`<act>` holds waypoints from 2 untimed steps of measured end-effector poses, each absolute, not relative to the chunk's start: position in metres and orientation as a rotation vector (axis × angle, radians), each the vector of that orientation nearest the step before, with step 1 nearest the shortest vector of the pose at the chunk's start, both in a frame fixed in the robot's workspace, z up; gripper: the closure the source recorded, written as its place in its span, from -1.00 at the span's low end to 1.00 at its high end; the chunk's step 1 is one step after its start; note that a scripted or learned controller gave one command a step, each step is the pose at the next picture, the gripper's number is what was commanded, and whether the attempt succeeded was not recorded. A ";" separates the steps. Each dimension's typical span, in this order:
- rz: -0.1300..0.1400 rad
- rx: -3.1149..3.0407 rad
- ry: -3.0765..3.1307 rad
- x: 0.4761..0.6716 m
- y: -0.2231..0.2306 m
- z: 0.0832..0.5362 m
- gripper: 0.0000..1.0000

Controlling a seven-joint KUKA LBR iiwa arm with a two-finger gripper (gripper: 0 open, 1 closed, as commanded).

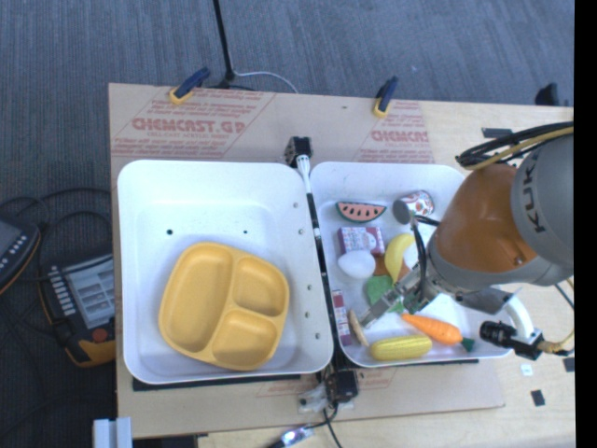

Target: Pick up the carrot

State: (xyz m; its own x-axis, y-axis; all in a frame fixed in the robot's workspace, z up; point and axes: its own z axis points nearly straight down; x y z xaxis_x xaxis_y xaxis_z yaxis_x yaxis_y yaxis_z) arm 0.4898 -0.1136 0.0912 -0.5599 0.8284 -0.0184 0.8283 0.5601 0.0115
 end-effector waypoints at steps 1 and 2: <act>0.008 1.179 2.895 0.490 -0.181 0.091 -1.00; 0.006 0.494 3.060 0.497 -0.169 0.094 -1.00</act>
